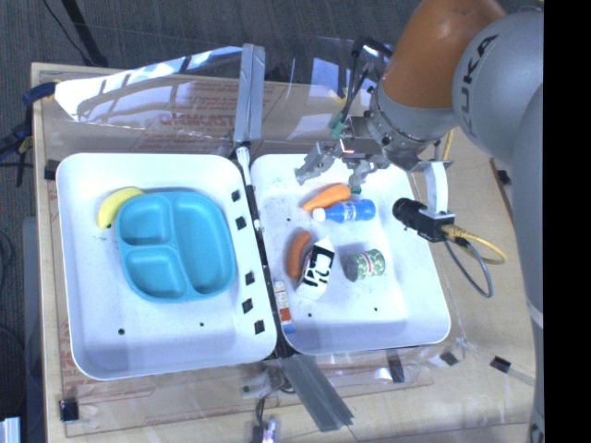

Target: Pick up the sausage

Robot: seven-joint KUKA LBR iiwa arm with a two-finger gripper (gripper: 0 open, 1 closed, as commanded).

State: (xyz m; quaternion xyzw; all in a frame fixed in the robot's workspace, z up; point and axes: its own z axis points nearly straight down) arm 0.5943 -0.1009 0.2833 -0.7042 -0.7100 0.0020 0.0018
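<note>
The reddish-brown, oblong sausage is seen lying in the right shallow white plastic bin, near its nine o'clock wall, with a black-and-white printed box touching it at four o'clock; the tool is held above the bin's twelve o'clock end, its fingers spread apart and nothing gripped between them. An orange tapered carrot and a blue plastic bottle with a white cap are found just under the tool, between it and the sausage; a small green-labelled can lies at three o'clock of the box. The left bin holds a teal divided plate and a yellow banana. A straight descent would probably catch the carrot instead; a grasp at the sausage could be fouled by the box or the bin wall, so that the sausage is rolled away.
</note>
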